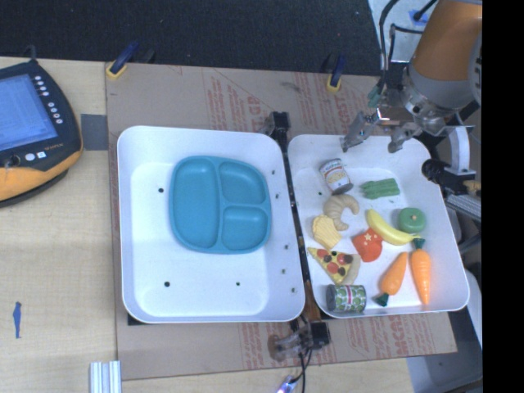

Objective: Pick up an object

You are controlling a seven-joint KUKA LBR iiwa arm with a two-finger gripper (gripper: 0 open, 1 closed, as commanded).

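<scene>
My gripper (373, 143) hangs open over the back edge of the right bin (449, 297), with nothing between its fingers. Just in front of it and slightly left stands a small tin can (334, 174). Further forward in this bin lie a croissant (342, 207), a green pickle-like piece (380, 189), a banana (389, 228), a green apple (411, 219), a red tomato (368, 246), a pizza slice (336, 262), two carrots (393, 275) and a green-labelled can (348, 298) on its side.
The left bin (139, 277) holds a blue divided plate (219, 204). A tablet in an orange case (33, 129) lies at the bench's far left. Clamps (334, 72) sit at the back edge of the brown board.
</scene>
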